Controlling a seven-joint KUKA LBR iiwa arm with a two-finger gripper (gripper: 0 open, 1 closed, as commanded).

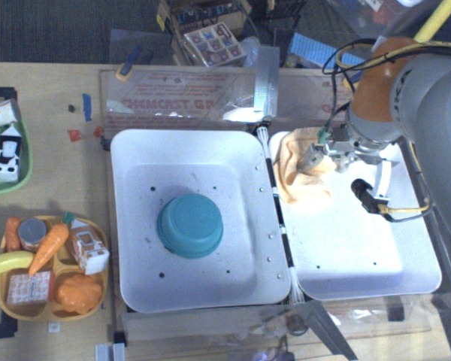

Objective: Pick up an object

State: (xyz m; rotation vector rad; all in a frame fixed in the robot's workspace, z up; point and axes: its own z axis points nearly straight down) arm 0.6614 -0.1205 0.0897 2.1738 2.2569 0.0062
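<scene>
Arm's parked over the cloth in the right bin, grab not confirmed

Biggest first: the grey KUKA arm with the orange band (406, 89) reaches in over the right shallow white plastic bin (376, 265); the left shallow white plastic bin (131, 277) just has a round teal plastic bowl (191, 225) sitting upside down in the middle; the crumpled pale yellow cloth (297, 171) is bunched in the right bin's back-left corner, against the divider; the two-finger gripper (321, 153) sits right at the cloth's upper right edge, honestly can't tell how wide it is or whether it's got any fabric. My guess is the cloth's light, floppy, not fragile; pinch a raised fold, since flat bits will likely slip away.
</scene>
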